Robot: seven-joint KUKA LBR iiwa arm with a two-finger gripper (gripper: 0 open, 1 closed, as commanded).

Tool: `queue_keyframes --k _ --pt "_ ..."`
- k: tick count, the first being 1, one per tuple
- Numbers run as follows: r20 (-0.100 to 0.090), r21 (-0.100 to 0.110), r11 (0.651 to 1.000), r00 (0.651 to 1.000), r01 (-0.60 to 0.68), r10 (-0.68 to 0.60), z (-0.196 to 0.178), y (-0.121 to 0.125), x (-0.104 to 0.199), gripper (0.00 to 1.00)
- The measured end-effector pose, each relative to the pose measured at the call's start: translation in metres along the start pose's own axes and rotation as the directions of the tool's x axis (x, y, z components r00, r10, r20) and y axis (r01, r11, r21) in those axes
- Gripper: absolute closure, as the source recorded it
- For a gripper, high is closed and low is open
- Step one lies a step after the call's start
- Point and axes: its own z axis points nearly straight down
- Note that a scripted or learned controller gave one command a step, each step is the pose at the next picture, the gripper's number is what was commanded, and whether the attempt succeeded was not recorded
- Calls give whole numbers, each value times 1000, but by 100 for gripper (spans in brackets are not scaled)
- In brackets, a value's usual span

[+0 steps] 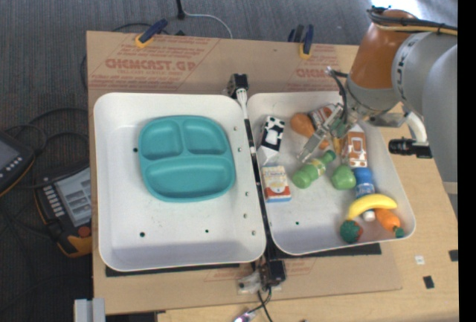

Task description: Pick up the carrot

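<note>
Orange and small, the carrot we are after lies in the near right corner of the right bin, just beside a banana and a green ball. Our hand hangs over the far half of that bin, well apart from the carrot, its fingers spread and holding nothing, above a green bottle. Near it we see an orange lump, a black-and-white carton and a small red-and-white box whose label is too small to read. A teal divided plate sits in the left bin. Cardboard on the counter reads "CHEMCAST GP".
</note>
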Motion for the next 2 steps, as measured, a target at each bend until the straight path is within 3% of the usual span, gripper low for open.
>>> queue_keyframes --k 1,2 --pt "15 1 997 996 83 -83 -2 -1 4 0" --pt "22 -40 929 929 -369 370 -15 19 32 0"
